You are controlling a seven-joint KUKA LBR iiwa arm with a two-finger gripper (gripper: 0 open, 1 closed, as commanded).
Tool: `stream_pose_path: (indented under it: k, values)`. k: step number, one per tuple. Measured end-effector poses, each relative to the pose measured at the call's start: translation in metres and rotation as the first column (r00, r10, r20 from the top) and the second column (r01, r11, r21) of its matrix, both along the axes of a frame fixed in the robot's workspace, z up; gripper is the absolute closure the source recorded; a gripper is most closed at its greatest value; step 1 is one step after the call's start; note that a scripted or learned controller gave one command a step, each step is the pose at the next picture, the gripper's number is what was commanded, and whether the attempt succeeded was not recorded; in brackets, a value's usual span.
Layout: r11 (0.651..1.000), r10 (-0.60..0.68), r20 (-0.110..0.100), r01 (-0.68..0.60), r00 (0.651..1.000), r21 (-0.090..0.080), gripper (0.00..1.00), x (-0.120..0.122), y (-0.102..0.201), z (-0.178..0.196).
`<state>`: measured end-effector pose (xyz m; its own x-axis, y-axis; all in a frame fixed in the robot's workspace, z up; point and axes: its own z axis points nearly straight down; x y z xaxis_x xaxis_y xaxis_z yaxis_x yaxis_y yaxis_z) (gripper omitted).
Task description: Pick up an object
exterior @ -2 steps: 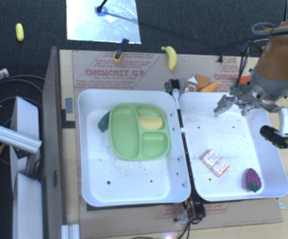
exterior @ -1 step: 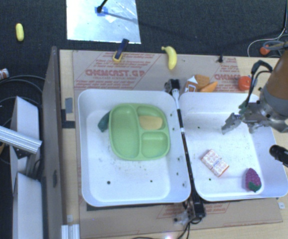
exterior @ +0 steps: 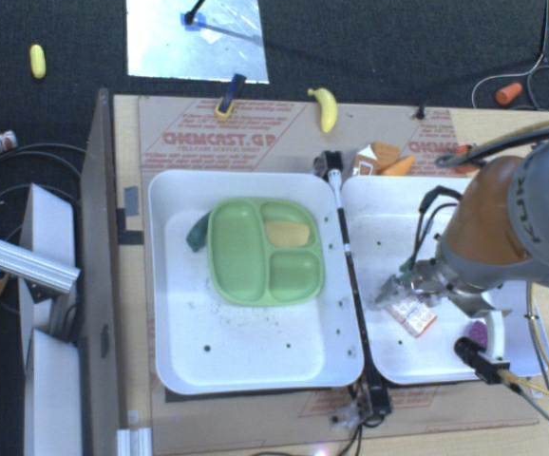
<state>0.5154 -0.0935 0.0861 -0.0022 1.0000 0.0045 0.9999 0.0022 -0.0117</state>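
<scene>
Arm point(exterior: 502, 226) low over right bin point(exterior: 388, 359), pincer point(exterior: 409, 288) beside packet point(exterior: 414, 315).

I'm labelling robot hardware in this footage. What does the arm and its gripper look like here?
The arm is a thick, rounded grey body with a broad orange band above the wrist. A black cable loops along the wrist's side. Below the band sits a grey, metallic-looking gripper over the right bin. No markings are legible.

A small clear packet point(exterior: 414, 313) with white and red-orange print lies flat and tilted on the floor of the right bin point(exterior: 379, 236), in the frame's lower right.
</scene>
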Motion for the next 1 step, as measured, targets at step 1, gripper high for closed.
stream_pose_path:
  k: [1]
  values:
    - [1.000,0.000,0.016,0.001,1.000,-0.004,1.00,0.0054,-0.0028,0.0178]
